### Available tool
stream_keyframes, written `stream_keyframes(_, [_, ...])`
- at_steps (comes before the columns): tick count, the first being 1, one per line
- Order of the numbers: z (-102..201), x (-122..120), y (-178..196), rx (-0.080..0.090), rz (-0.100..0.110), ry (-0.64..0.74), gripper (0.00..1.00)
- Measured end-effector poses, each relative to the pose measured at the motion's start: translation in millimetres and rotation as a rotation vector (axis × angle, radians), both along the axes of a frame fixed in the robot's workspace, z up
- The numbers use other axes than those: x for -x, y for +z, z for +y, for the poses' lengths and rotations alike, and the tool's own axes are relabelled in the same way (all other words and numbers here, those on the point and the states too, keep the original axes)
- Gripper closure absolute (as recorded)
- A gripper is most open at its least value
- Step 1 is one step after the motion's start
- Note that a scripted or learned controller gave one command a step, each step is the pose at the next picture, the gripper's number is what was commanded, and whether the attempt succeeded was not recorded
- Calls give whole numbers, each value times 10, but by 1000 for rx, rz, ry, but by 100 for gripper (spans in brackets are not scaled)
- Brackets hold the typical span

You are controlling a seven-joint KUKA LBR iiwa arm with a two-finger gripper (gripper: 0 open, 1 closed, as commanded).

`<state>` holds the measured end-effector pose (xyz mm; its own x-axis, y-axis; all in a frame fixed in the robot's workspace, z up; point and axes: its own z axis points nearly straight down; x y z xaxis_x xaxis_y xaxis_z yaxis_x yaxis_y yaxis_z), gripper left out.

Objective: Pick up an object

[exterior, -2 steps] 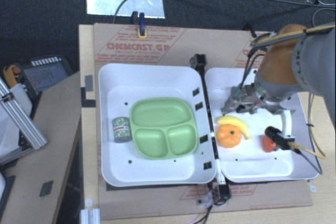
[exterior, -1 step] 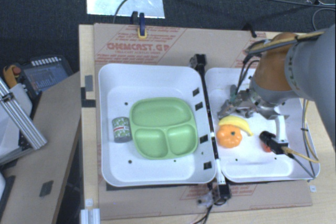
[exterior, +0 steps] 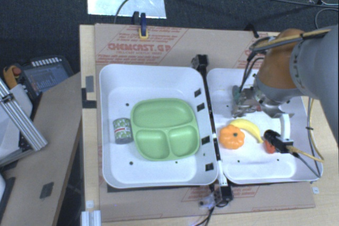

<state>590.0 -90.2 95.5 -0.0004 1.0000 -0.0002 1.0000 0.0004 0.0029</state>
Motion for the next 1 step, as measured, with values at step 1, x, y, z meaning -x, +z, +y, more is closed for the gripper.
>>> stream_keyframes(1, [-20, -29, 433, 0, -2, 2, 100])
